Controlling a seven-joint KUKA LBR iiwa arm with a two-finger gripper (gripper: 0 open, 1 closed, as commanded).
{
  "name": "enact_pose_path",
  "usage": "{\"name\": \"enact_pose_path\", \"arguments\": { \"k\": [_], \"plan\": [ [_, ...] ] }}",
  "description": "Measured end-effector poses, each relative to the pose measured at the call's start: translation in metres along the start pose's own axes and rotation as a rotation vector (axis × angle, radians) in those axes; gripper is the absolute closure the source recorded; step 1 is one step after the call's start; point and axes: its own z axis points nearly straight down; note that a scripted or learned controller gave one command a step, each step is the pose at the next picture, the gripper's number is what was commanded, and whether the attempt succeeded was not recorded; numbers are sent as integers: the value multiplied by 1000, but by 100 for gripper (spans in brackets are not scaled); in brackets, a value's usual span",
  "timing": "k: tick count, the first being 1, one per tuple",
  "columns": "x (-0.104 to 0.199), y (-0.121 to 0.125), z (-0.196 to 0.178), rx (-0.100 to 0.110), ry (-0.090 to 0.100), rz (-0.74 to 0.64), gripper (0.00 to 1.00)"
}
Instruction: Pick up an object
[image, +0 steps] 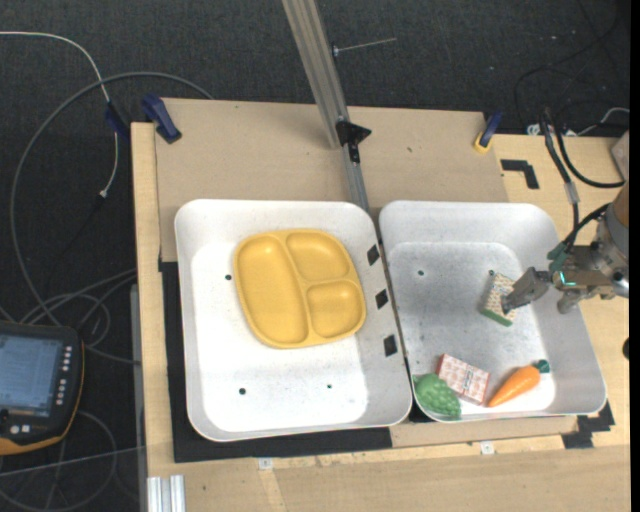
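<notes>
Two-finger gripper (520, 291) at the right side of the right-hand shallow white bin (470, 222), entering from the right edge of the bench. Dark fingertip (524, 288) touching or overlapping the right edge of a small flat rectangular packet with a green edge and pale speckled face (497, 296); packet tilted, one long edge apparently raised off the bin floor. Grip state not readable here: packet lying beside and partly under the fingertip, not clearly between two fingers, so neither a hold nor an open claw can be asserted.

Risks, as judged from this arrangement: contact at one edge only, hence a likely slip or flip of the thin packet on closing or lifting; a push sideways instead of a grasp, sliding the packet further left of the claw; fingers scraping the bin floor because of the packet's low profile.

Appearance of the packet: thin, card-like, light in look, printed face dotted in pale tones, green strip along the lower side.

Below and slightly left of the claw, well apart from it: an orange plastic carrot with a green top (517, 384), a pink-and-white patterned flat packet (462, 378) and a green leafy toy vegetable (437, 395), clustered at the bin's near wall. Far left of the claw, in the other bin (210, 300): a yellow three-compartment plastic tray (298, 287).
</notes>
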Motion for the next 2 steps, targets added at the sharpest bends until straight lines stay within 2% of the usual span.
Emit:
{"name": "enact_pose_path", "arguments": {
  "k": [1,2],
  "plan": [
    [0,0,0,-1,0,0,0],
    [-2,-2,43,5,1,2,0]
  ]
}}
